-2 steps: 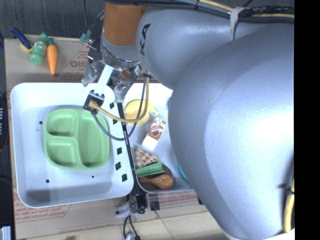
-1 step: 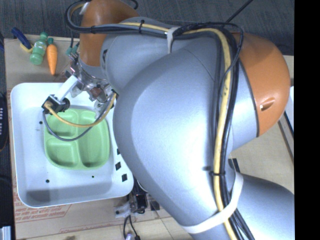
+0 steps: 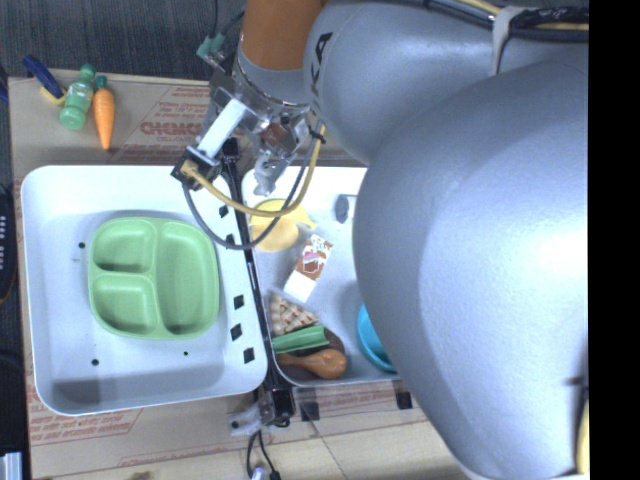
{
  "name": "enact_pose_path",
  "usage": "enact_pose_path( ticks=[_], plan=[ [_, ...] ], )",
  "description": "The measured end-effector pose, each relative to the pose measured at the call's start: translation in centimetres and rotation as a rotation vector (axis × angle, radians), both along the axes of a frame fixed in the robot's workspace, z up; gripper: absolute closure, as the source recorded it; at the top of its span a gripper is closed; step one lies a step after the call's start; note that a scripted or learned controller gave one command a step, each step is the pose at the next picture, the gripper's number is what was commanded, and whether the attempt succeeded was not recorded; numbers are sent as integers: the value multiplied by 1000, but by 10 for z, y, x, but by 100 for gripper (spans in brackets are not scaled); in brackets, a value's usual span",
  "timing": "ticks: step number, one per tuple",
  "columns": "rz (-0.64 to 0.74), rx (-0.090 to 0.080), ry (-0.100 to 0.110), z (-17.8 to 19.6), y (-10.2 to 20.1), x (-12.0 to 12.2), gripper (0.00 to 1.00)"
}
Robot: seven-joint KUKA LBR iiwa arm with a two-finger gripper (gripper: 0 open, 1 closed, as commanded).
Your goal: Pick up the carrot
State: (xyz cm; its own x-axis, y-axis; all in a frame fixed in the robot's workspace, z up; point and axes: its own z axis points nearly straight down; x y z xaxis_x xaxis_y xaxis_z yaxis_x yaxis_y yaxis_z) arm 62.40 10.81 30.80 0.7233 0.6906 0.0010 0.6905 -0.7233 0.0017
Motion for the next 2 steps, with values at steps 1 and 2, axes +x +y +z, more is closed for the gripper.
enact_pose_path(
  ticks=[1, 2],
  plan=[
    [-227, -6, 11, -49, 24, 24, 0],
    [168, 4, 19, -215, 53, -4, 0]
  ],
)
